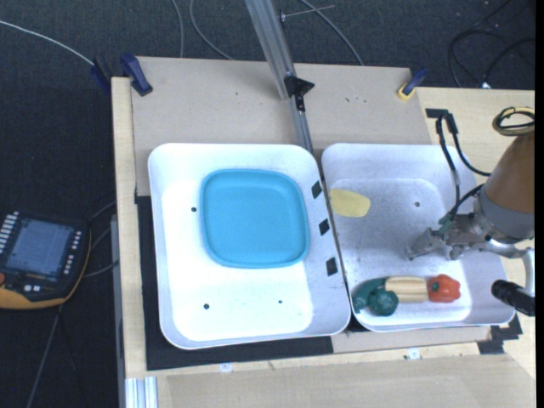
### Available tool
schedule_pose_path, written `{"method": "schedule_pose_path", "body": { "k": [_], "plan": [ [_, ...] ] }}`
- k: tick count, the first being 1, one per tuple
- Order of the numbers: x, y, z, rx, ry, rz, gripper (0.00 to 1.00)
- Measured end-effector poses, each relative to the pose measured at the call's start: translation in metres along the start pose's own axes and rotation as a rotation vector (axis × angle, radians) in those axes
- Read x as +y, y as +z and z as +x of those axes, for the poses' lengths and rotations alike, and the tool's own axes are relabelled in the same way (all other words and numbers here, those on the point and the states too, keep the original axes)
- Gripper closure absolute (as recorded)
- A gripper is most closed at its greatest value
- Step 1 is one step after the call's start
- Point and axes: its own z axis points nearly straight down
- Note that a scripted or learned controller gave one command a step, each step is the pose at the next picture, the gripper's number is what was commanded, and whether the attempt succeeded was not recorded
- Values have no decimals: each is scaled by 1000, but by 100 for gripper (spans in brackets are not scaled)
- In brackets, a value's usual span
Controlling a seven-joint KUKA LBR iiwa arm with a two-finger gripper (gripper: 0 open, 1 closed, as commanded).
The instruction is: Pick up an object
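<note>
Arm low over the right bin, nothing picked up yet.

The gripper [425, 245] hangs over the bare floor of the right bin [382, 164]; I cannot tell its state from this view. The objects are grouped along the near wall: a green piece [376, 299], a beige stick [406, 289] and a red piece [444, 288] lie touching in a row, probably because they slid to the rim. A yellow piece [349, 202] lies apart. The left bin [174, 228] carries a blue plate [254, 218].

Smooth matt blue plastic plate [254, 218]
</note>
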Motion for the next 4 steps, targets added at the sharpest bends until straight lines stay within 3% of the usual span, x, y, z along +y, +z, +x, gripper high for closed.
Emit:
{"method": "schedule_pose_path", "body": {
  "k": [1,4],
  "plan": [
    [1,-12,0,-1,0,-4,100],
    [-14,-146,-2,-2,0,-7,100]
  ]
}}
